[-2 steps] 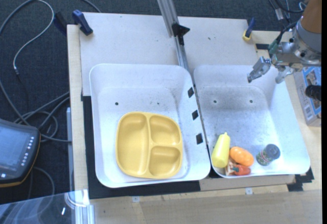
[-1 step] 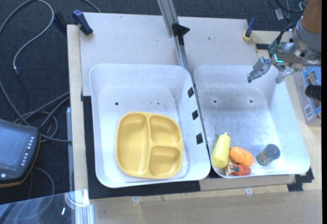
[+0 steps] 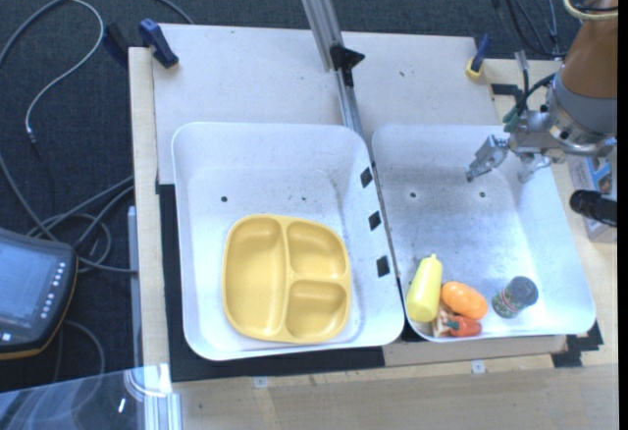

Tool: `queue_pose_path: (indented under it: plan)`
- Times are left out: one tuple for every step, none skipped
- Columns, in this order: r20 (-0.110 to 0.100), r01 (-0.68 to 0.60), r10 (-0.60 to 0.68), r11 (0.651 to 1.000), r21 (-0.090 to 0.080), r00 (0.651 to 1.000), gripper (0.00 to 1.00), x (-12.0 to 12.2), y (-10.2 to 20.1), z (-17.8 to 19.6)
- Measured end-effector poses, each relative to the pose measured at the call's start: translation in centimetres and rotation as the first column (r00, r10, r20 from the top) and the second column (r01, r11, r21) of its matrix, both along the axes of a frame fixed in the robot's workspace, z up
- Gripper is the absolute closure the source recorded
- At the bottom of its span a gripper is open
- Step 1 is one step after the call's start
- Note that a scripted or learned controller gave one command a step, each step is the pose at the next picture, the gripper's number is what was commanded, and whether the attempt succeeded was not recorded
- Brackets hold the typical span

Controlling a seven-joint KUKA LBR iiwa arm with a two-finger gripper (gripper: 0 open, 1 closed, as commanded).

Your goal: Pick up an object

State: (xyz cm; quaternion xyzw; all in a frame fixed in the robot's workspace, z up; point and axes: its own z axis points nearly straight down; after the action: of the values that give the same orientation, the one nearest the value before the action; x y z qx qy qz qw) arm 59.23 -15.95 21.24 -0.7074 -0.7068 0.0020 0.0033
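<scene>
Bright, even overhead light, slightly cool cast; shadows are soft and short, just thin dark edges under the yellow tray (image 3: 287, 277) and along the rims of the white bins (image 3: 196, 222). Bin floors run near blown-out with mild glare, dark floor (image 3: 78, 75) around the worktop (image 3: 255, 75) is underexposed. Overall soft, low-res, small items grainy.

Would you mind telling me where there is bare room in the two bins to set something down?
The right bin is bare across its far and middle floor, below the gripper. Its near edge is crowded: yellow bottle, orange item, can. In the left bin, the strip beyond the yellow tray is bare.
</scene>
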Motion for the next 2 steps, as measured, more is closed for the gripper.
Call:
queue_pose_path:
  plan:
    - [0.001,-0.002,0.002,1.0,0.0,1.0,0.0,-0.1,0.5,-4.3]
    - [-0.001,-0.002,0.002,1.0,0.001,1.0,0.0,0.3,0.9,-10.5]
